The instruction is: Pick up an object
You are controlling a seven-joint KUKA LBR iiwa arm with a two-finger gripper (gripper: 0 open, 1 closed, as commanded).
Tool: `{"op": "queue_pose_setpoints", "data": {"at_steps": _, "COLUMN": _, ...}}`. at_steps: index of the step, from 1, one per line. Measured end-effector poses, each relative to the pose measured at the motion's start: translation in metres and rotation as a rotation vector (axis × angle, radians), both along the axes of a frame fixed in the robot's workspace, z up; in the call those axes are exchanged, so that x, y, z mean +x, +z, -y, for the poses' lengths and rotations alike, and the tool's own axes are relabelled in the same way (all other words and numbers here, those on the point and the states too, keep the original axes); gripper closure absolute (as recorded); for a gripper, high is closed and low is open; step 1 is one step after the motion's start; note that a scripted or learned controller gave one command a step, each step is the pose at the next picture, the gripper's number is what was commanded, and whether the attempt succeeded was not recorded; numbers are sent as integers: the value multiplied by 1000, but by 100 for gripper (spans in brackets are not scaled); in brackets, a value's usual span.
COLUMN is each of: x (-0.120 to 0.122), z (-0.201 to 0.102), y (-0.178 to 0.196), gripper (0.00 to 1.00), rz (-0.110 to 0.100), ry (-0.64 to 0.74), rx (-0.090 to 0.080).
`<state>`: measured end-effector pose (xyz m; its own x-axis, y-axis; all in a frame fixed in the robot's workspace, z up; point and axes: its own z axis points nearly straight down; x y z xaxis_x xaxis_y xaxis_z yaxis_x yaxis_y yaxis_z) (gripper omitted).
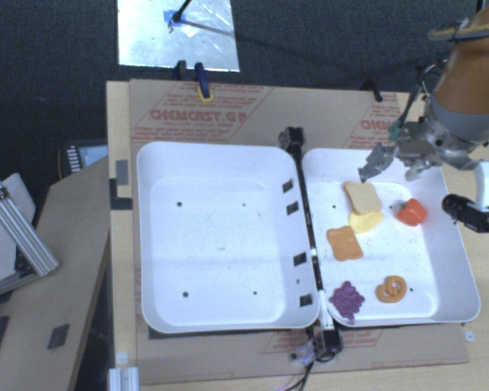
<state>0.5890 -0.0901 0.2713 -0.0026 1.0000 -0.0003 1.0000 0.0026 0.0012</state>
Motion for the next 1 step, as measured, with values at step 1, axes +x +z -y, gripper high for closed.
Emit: {"op": "queue_pose_setpoints", "data": {"at_steps": 1, "x": -28, "z": 7, "y": -131, "gripper": 0, "rz": -9, "ry": -2, "rx": 2}}
